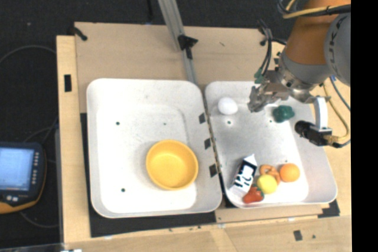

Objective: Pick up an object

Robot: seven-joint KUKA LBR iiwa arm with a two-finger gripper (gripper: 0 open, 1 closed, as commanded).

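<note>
Gripper [258, 102]: above right bin [313, 198], between white ball [227, 106] and green toy [283, 113], likely choosing; finger state unreadable.

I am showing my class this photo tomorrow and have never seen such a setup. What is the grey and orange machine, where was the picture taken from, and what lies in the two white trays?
The machine is a robot arm; its two-finger gripper hangs over the right white bin. One fixed camera looks down at a slant. The left white bin holds a yellow plastic bowl. The right bin holds a white ball, a dark green lump, a black-and-white carton and small toy fruits. I see nothing held.
</note>
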